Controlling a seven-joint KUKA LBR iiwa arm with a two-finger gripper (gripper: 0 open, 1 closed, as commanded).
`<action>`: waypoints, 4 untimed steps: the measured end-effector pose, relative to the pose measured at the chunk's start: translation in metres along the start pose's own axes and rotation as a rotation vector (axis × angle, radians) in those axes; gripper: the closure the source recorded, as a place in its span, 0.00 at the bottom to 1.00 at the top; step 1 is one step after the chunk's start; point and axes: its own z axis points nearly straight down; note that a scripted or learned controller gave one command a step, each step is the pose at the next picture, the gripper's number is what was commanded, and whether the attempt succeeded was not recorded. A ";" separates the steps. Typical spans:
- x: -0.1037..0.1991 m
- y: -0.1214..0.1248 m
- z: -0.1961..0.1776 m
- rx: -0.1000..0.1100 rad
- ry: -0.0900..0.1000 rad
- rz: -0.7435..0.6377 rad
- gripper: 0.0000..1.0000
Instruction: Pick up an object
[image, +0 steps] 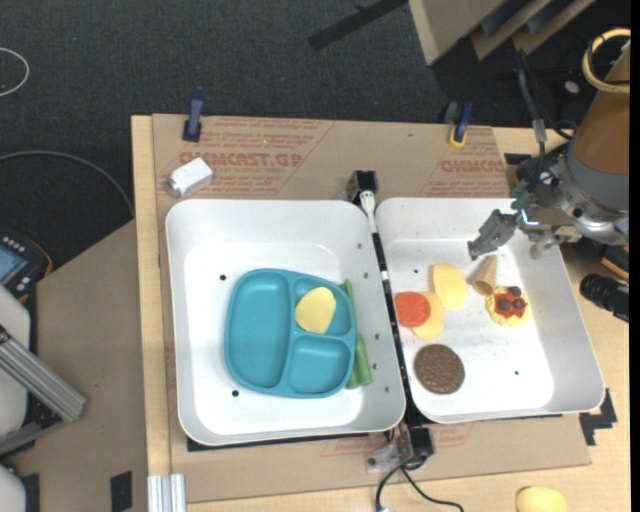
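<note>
White plastic makes up both bins, and your tool (497, 232) hangs over the right bin (560, 395) near its 12 o'clock edge, with nothing between its fingers. You can't tell from here if the fingers are spread or pinched, so check that first. The toys you could pick sit just below it: a tan cone (485, 272) right under the tool, a pale yellow piece (450, 285) at the cone's 9 o'clock, a little tart with dark berries (508, 304) at its 4 o'clock, a red round piece (412, 307) further toward 9 o'clock and touching a yellow bit, and a brown cookie (439, 368) down at 6 o'clock, well apart from the rest. The cone looks like the nearest pick, but it is small and may roll, so come straight down and close gently around its middle. If you want an easier one, the cookie has free room all around. The left bin (200, 400) holds a blue tray (262, 335) with a yellow piece (316, 310) in it.
</note>
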 end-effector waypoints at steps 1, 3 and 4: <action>-0.010 -0.079 0.097 0.017 0.004 0.005 0.00; 0.011 -0.072 -0.207 -0.022 -0.003 -0.004 0.00; 0.011 -0.072 -0.208 -0.007 -0.003 -0.001 1.00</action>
